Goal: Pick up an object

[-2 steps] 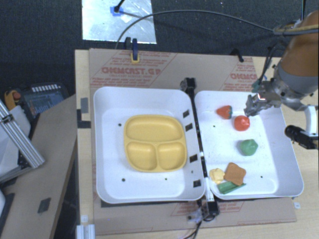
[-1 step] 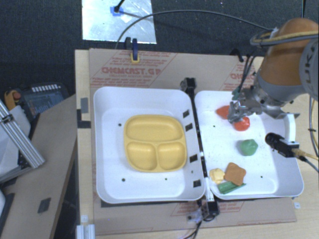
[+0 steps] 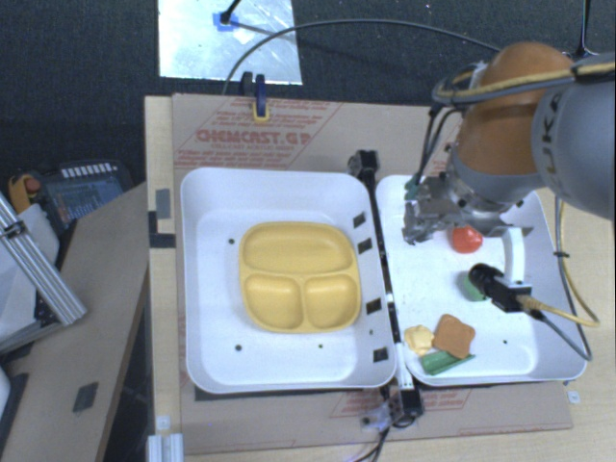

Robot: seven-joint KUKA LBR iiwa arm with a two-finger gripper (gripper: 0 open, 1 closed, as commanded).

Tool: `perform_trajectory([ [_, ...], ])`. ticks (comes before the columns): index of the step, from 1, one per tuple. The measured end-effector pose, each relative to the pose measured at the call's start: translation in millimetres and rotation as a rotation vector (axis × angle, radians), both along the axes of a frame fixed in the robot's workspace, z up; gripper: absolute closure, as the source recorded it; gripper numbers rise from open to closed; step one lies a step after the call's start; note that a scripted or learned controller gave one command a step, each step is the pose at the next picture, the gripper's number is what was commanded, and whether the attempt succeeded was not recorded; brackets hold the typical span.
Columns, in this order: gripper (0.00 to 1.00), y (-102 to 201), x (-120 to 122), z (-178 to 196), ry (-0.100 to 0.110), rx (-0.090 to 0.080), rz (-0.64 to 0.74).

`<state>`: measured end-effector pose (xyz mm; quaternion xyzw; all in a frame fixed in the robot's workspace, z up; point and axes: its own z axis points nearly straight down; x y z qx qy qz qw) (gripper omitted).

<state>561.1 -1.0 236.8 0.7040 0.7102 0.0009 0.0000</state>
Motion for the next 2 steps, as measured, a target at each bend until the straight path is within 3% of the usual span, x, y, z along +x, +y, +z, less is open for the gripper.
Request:
perform_trajectory([
  [2, 1.0, 97, -17, -9, 0.001, 0.0, 0.0],
])
